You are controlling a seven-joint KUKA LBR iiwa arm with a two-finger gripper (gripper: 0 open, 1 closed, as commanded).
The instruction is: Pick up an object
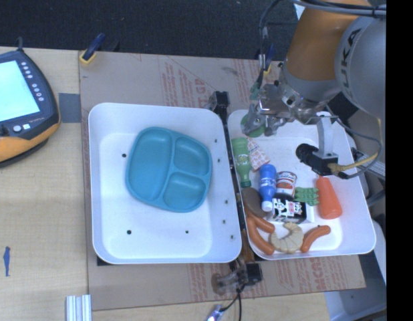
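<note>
1. The blue bottle lies near the middle of the right bin, and all places below are given from it.
2. The gripper hangs beyond the blue bottle, over the far corner of this bin next to the shared wall and close to the far rim. Whether its jaws are apart or together I cannot tell (they are small and dark in this view).
3. A white and red packet lies between the blue bottle and the gripper, near both.
4. Just at the view's left of the blue bottle lies a green bottle, along the wall where the two bins meet, so there is little room on that side.
5. A red can touches the blue bottle on the view's right. A black and white carton lies just on the near side of both.
6. Further to the view's right are a small green piece and an orange carrot. Beside the carrot the white floor is bare up to the rim.
7. On the near side of the carton, two sausages and a pale round bread piece are packed along the near rim.
8. Well to the view's left of the blue bottle, the left bin holds a blue plate with bare floor on every side.
9. Both bins rest on the bench.
</note>
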